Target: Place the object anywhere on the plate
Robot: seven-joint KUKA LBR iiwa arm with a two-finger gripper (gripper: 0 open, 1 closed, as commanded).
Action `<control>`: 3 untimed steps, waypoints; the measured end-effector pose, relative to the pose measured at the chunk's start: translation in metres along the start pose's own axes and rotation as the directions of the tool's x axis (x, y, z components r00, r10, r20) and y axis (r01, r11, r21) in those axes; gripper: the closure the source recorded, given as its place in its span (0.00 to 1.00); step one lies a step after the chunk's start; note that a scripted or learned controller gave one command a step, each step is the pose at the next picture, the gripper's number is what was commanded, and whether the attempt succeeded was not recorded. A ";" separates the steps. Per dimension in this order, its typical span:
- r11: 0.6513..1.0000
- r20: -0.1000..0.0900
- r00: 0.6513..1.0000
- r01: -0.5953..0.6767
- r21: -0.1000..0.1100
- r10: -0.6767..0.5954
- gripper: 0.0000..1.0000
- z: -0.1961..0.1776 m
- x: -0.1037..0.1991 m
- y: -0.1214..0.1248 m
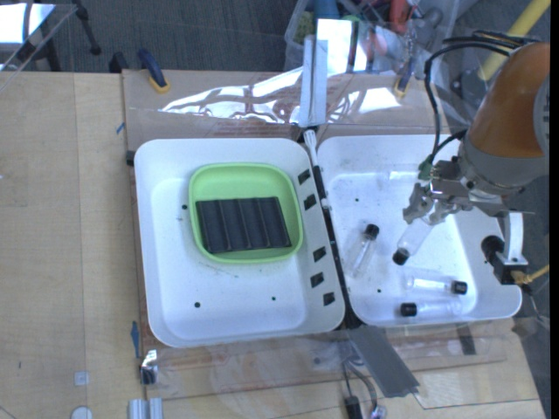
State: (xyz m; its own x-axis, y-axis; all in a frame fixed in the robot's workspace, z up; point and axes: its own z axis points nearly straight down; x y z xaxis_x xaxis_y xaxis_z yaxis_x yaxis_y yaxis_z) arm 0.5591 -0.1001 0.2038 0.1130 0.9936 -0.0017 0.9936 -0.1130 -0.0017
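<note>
Wooden table [61,234], two white bins. Fingers [417,221] at right of frame seem closed on a clear vial [410,241] with a black cap, though it's blurry. Looks like the lift step; next it carries left to the green plate [246,180].

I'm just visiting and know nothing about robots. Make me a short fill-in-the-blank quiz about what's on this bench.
1. The green plate sits in the ____ bin.
2. On the plate lies a dark ridged block, coloured ____.
3. The clear vials with black caps, such as one, lie in the ____ bin.
4. The gripper hangs over the ____ bin.

Missing words: left; black; right; right
</note>
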 end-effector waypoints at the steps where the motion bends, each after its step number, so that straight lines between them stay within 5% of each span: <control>1: 0.997 -0.003 0.997 0.075 0.004 -0.075 1.00 0.021 0.010 -0.033; 2: 0.997 -0.003 0.997 0.075 0.003 -0.075 0.00 0.020 0.009 -0.033; 3: 0.999 0.000 0.999 0.035 -0.003 -0.035 0.00 -0.147 -0.022 -0.032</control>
State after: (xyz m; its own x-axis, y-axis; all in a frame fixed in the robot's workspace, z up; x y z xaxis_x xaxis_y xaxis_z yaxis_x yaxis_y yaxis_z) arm 0.5255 -0.1181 0.3512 0.0777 0.9970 -0.0015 0.9970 -0.0777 0.0008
